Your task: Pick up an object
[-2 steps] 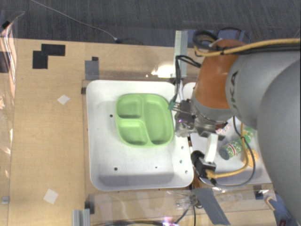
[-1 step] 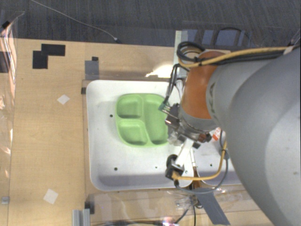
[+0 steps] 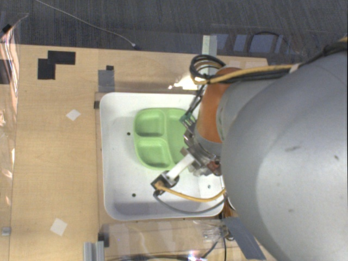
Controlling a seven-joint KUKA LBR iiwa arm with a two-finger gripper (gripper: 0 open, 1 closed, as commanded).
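Note:
A light green divided plate (image 3: 155,135) lies in the middle of the left white bin (image 3: 117,156), with two of its compartments showing. My gripper (image 3: 190,125) is low over the plate's right edge, and the grey arm and orange band (image 3: 209,113) above it hide most of it. The right part of the plate is covered by the wrist.
The big grey arm (image 3: 288,162) covers the right side of the view, including the right bin. The left bin's white floor is bare to the left of the plate and in front of it. Wooden bench (image 3: 49,145) surrounds the bin, with black tape marks (image 3: 54,63) at the far left.

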